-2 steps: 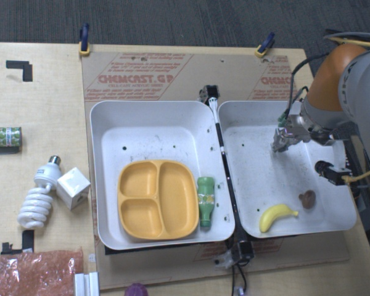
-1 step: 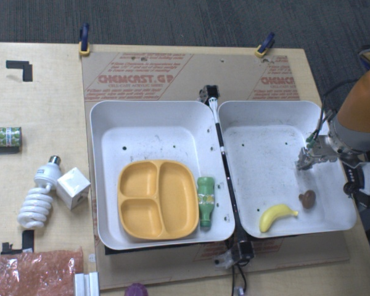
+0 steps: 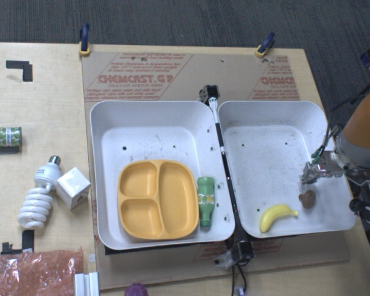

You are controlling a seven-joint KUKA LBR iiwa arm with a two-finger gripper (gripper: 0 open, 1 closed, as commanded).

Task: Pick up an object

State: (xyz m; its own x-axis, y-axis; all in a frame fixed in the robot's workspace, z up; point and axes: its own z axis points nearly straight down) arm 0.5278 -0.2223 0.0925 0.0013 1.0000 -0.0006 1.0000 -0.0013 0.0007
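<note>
In the right bin (image 3: pixel 265 113) a yellow banana (image 3: pixel 276 216) lies near the front wall, and a small brown lump (image 3: pixel 307 198) sits to its right. My gripper (image 3: pixel 310 172) hangs low at the bin's right side, just above the brown lump and apart from the banana. The arm's orange band shows at the right edge. In the left bin (image 3: pixel 111 122) lie a yellow divided plate (image 3: pixel 158 198) and a green bottle (image 3: pixel 206 201) along the plate's right side.
Left of the bins, on the bench, lie a white spiral light bulb (image 3: pixel 38 197), a small white cube (image 3: pixel 73 187), a green can (image 3: pixel 7 137) and a reddish mesh bag (image 3: pixel 34 275). Clamps hold the cardboard sheet at its far edge.
</note>
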